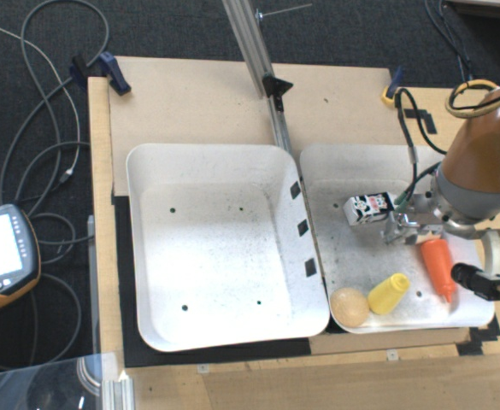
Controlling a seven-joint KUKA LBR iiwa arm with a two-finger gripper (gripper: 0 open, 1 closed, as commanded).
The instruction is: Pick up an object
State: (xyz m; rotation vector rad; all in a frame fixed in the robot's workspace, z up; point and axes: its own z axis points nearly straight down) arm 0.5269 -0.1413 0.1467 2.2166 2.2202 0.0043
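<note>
- Round tan ball (349,306): lies at the near edge of the right-hand shallow white bin (335,178), close to the wall shared with the neighbouring bin.
- Yellow plastic bottle-shaped item (387,294): lies on its side just beside the tan ball, on its right.
- Orange carrot-shaped toy (438,267): lies lengthwise on the right bin's floor, tapered end toward the near rim, just right of the yellow item.
- Small black-and-white printed carton (368,207): lies on its side mid-bin, farther from the camera than the other three objects.
- Two-finger gripper (397,226): low over the right bin, just beside the carton's right end and above the carrot toy's blunt end; whether its claw is spread or closed cannot be told, and nothing is visibly held.
- Grey arm with orange band (480,156): enters from the right.
- Left-hand shallow white bin (147,178): bare speckled floor.
</note>
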